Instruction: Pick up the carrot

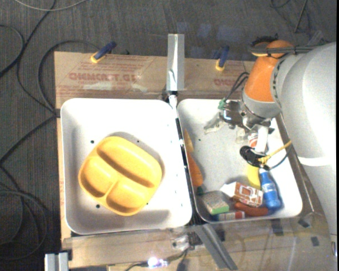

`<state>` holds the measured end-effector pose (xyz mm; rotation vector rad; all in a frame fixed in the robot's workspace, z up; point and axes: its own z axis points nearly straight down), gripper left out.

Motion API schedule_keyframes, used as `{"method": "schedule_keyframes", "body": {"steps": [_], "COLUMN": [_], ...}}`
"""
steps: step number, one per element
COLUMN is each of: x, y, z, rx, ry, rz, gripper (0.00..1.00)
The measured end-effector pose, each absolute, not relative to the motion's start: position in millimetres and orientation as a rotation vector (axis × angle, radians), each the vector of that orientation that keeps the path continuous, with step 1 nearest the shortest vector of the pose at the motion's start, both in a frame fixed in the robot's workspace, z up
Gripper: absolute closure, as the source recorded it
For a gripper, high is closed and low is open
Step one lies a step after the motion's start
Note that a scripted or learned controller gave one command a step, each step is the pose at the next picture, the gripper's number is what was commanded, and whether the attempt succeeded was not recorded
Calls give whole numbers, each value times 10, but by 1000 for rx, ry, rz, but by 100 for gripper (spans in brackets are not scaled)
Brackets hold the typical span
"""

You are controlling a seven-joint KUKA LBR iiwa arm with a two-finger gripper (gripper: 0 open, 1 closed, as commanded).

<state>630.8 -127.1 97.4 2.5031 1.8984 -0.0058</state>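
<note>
The carrot (194, 164) lies along the right bin's (210, 110) left wall, beside the left bin (73, 117).

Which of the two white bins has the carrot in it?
The right bin, under the end effector. The carrot lies along its left wall. The left bin holds a yellow divided plate.

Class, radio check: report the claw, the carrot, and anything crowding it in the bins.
Claw over right bin, upper part, apart from carrot. Carrot lies along that bin's left wall, ungrasped. Grey-green block close by its lower end.

carrot (194, 165) tight against bin wall (182, 130), open floor rightward
</note>
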Motion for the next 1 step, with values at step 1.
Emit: {"method": "schedule_keyframes", "body": {"steps": [1], "x": [6087], "y": [-944], "z": [889], "rx": [2635], "ry": [1697], "rz": [9], "gripper": [0]}}
